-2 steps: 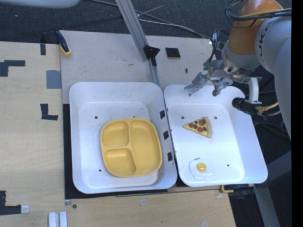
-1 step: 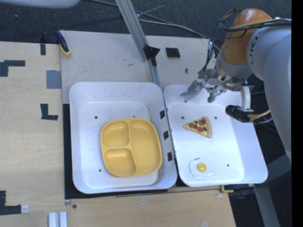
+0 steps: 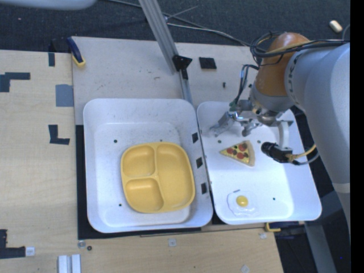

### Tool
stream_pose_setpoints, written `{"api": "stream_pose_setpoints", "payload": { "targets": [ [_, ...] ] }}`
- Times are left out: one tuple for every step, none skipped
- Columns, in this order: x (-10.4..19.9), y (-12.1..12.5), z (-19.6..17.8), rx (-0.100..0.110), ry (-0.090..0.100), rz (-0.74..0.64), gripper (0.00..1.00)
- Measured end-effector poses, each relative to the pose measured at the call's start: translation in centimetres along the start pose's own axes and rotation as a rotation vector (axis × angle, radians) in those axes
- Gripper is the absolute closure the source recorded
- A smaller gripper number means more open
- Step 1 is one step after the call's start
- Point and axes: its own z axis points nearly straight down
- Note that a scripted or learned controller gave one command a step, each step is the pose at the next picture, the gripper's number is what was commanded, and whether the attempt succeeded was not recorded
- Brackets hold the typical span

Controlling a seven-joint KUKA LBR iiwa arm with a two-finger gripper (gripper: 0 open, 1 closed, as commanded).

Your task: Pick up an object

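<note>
Hovering with its fingers spread apart and holding nothing, the gripper (image 3: 232,124) hung in the right bin (image 3: 296,201), just above the pizza slice (image 3: 239,152). It probably needed to drop straight down around the slice, then squeeze gently.

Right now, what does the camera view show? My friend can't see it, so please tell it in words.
A grey robot arm reaches from the right, its gripper above the right white bin, near a toy pizza slice and a toy fried egg. The left white bin holds a yellow divided plate.
</note>
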Motion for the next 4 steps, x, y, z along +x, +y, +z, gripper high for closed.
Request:
{"api": "stream_pose_setpoints", "payload": {
  "targets": [
    [0.1, 0.1, -1.4, -0.004, 0.000, -0.002, 1.00],
    [0.5, -0.2, -5.7, -0.009, 0.001, 0.000, 1.00],
    [0.2, -0.6, -12.0, -0.012, 0.000, 0.000, 1.00],
    [0.2, -0.6, -11.8, -0.006, 0.001, 0.000, 1.00]
  ]
}}
